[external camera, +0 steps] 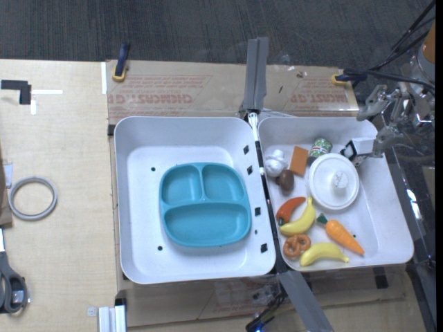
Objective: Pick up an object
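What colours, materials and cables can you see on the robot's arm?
The arm is grey, bare-looking metal, with an orange patch at the picture's top right. Thin black cables loop above it. The claw looks silvery grey.

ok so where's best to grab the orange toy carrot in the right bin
Probably the orange toy carrot across its thick middle, from straight above: it lies flat and slanted, a yellow toy banana close below it, bare white bin floor on its right.

light: bright, even, from overhead | shadows: soft and faint along the inner walls of the left bin (131,185) | glare: white round dish (334,180) nearly washed out | focus: centre sharp, right edge softer | floor (173,12): dark, little detail
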Motion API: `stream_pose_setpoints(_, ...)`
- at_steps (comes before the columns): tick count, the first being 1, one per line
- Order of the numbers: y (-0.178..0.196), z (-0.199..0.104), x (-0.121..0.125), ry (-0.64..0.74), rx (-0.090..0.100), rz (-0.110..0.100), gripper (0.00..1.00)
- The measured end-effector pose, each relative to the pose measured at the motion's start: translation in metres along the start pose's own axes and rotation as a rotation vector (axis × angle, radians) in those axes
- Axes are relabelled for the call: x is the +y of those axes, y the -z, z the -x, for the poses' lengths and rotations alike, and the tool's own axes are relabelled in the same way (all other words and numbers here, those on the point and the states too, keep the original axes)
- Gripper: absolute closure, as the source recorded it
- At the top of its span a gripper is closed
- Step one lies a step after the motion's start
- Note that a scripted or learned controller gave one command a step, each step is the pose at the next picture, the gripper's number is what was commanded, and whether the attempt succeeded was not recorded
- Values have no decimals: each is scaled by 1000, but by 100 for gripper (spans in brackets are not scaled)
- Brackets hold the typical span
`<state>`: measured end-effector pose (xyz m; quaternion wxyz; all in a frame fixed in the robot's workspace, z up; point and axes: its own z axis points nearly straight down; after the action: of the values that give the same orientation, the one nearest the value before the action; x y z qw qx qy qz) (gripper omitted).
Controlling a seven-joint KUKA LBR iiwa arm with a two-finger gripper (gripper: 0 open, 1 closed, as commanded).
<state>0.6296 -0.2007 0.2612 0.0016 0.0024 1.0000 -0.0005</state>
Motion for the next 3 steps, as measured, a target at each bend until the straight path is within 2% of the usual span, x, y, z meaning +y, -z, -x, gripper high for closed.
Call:
stream_pose_setpoints(1, -136, -45, 3, -21, -7, -2, 0)
stream_pose_setpoints(2, -155, -59, 94, -32, -32, 0, 0)
stream_pose_setpoints(3, -160, -129, 102, -171, -24, -3, 0)
